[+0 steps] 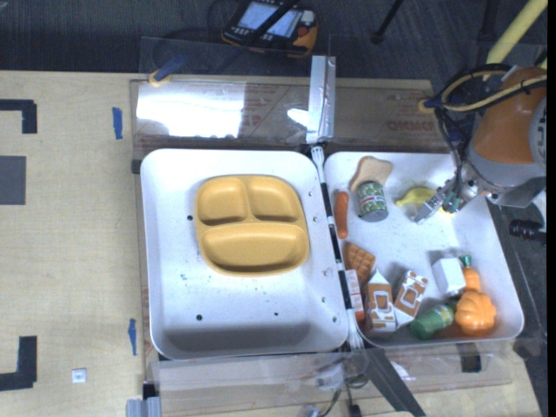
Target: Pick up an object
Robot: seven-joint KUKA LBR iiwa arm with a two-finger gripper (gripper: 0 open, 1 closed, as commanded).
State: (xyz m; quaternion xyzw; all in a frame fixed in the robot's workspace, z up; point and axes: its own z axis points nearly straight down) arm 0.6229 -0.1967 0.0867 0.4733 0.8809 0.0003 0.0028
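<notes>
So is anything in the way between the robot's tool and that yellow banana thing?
Nothing visible. The tool sits low in the right bin, right beside the yellow banana-like toy. The can stands on the toy's far side, away from the tool.

The grey arm [512, 137] reaches in from the right, its orange band uppermost. Its gripper [432, 205] hangs low, pointing left and downward.

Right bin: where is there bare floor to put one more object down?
In the right bin, bare floor lies mid-bin, between the can above and the white block below. The front edge is crowded: cartons, pumpkin. The claw hangs by the banana.
</notes>
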